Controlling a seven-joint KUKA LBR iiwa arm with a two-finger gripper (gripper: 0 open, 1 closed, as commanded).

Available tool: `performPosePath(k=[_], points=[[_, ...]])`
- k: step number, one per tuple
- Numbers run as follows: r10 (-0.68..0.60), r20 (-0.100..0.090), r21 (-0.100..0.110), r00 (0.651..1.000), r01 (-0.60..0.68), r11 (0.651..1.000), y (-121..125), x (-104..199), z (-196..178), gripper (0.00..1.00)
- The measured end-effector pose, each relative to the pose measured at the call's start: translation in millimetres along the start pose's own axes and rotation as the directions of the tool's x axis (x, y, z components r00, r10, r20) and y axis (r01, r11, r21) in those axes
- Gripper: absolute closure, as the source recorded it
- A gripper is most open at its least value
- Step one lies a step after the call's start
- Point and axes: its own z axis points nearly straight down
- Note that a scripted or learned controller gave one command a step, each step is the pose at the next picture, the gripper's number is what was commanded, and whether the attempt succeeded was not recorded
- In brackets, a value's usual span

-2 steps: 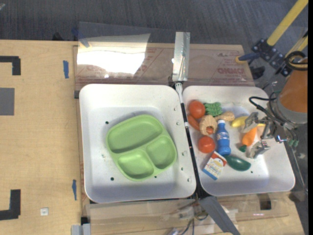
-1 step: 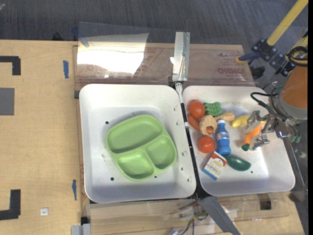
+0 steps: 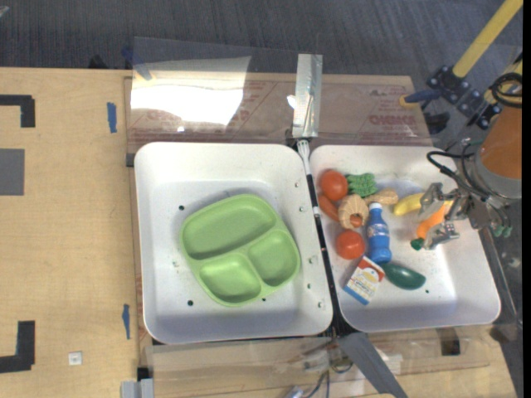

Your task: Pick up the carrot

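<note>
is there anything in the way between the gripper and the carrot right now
Nothing visible does. The gripper is already at the carrot in the right bin, with the orange piece showing between its jaws. The banana lies just beside it, to the camera's left.

The scene is evenly and brightly lit from above. Strong glare whitens the clear sheet [image 3: 191, 98] behind the left bin [image 3: 158, 181], hiding what lies under it. Both bins read near pure white, with little surface detail. Shadows are soft and short, hugging the green tray [image 3: 239, 247] and the small items in the right bin [image 3: 465, 297]. The picture is low in resolution and slightly soft overall; the arm [image 3: 502, 152] at the right edge is blurred. The dark floor [image 3: 249, 7] above looks grainy.
</note>
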Motion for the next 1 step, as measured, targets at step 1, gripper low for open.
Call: performPosePath(k=[1], points=[[-0.322,-0.018,-0.009,0.946,0.322,0.947,-4.7,-6.9,23.8,1.0]])
